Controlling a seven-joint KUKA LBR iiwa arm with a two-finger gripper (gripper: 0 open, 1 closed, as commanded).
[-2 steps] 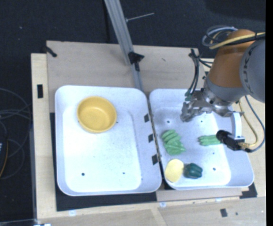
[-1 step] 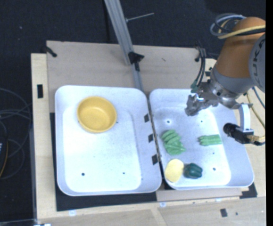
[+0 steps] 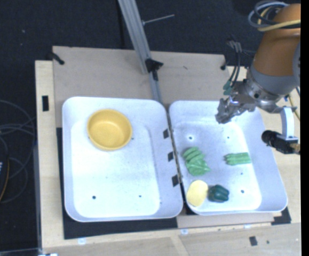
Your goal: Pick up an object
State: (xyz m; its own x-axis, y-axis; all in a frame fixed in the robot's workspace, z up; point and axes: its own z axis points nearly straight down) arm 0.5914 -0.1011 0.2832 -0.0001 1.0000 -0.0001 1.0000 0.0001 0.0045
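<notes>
My gripper (image 3: 226,113) hangs over the far part of the right bin (image 3: 250,129), with no object seen between its fingers. Below it in that bin lie a light green ridged vegetable (image 3: 195,161), a small green pickle-like piece (image 3: 237,158), a pale yellow lemon-like fruit (image 3: 197,192) and a dark green pepper (image 3: 218,193). All of them sit nearer the front of the bin than the gripper. A yellow bowl (image 3: 110,129) rests in the far left of the left bin (image 3: 117,191).
A grey metal post (image 3: 138,36) slants down from the top to the bins' shared far edge. Black clips (image 3: 171,156) mark the seam between the bins. A black fitting (image 3: 274,139) juts in at the right bin's right rim.
</notes>
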